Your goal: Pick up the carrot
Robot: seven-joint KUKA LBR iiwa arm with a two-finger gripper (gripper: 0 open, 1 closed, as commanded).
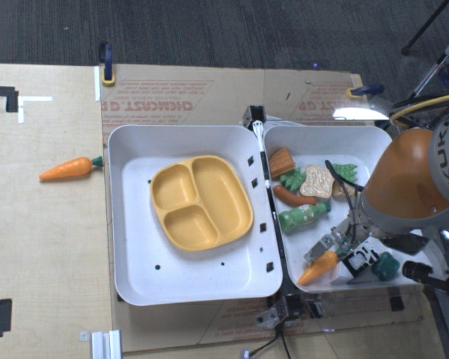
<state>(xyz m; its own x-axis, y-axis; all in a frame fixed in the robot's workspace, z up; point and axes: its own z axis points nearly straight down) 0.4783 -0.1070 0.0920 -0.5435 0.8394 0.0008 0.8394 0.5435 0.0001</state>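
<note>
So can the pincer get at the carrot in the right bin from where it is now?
Probably yes. The pincer hangs right at the carrot's upper end, near the front wall of the right bin. The green bottle and the sausage lie farther back, off the carrot.

Arm low, hand downward

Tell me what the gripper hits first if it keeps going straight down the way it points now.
Most likely the carrot in the right bin: the gripper sits just above and beside its thick end, pointing down toward the bin's near-left corner. Depth is unclear from this slant, so it could meet the bin floor beside it instead.
</note>
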